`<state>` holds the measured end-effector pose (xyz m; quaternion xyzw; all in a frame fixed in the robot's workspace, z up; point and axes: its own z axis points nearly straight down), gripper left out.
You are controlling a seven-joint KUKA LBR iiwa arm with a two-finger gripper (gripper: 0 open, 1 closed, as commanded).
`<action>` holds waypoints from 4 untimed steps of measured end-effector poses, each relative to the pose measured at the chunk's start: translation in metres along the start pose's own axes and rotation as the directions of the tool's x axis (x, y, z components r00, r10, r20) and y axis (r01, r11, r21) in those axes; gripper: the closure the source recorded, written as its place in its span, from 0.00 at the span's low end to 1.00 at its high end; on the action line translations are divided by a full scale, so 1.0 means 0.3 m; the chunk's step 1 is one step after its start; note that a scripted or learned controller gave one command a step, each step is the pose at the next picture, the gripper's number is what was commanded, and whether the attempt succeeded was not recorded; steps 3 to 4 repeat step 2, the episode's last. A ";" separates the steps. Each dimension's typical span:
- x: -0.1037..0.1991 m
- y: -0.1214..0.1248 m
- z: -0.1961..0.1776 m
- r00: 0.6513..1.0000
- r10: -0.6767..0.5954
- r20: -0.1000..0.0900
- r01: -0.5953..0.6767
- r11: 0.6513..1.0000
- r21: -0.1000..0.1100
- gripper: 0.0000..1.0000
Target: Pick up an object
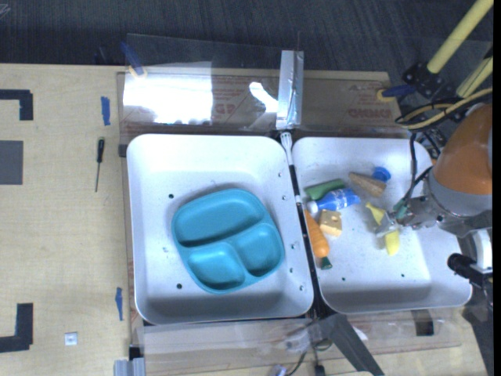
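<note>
The right white bin (pixel 368 284) holds several small items: a green piece (pixel 325 187), a blue and white bottle (pixel 337 201), an orange carrot-like piece (pixel 317 239), a tan block (pixel 332 224), a brown wooden piece (pixel 366 183), a blue cap (pixel 381 174) and yellow bits (pixel 391 243). My gripper (pixel 398 218) is low in this bin at its right side, right by the yellow bits. The arm with its orange band (pixel 470 159) comes in from the right.
The left white bin (pixel 156 163) holds a blue divided tray (pixel 227 240). A clear plastic sheet and a metal bracket (pixel 290 88) stand behind the bins. Cables and a yellow pole (pixel 462 26) lie at the upper right.
</note>
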<state>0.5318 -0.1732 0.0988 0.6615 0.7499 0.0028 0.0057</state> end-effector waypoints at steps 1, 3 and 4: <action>-0.010 -0.045 0.038 0.999 -0.045 -0.005 0.045 0.999 0.007 1.00; 0.147 -0.023 -0.332 0.998 -0.061 -0.002 0.061 0.998 -0.001 1.00; 0.147 -0.023 -0.332 0.998 -0.061 -0.002 0.061 0.998 -0.001 1.00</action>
